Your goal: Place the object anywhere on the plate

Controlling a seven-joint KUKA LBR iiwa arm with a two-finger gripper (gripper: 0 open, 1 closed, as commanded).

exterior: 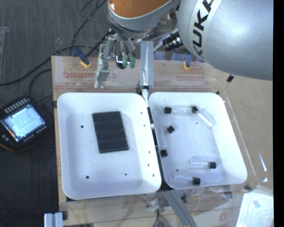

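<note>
A dark grey ribbed rectangular plate (110, 131) lies flat in the left white bin (71, 177), a little left of its middle. Several clear vials with black caps lie scattered in the right white bin (230, 150): one near the back (179, 109), one angled beside it (205, 118), and two near the front (200, 165) (184, 180). Loose black caps (170, 129) (163, 153) sit near that bin's left wall. My gripper (124, 73) hangs high over the back edge of the bins. It is open, with one finger (103, 68) and the other (146, 66) far apart and nothing between them.
The big grey arm with its orange band (133, 6) covers the top right of the view. A teach pendant (22, 124) with a lit screen lies on the floor to the left. Cables run behind the wooden board (71, 73).
</note>
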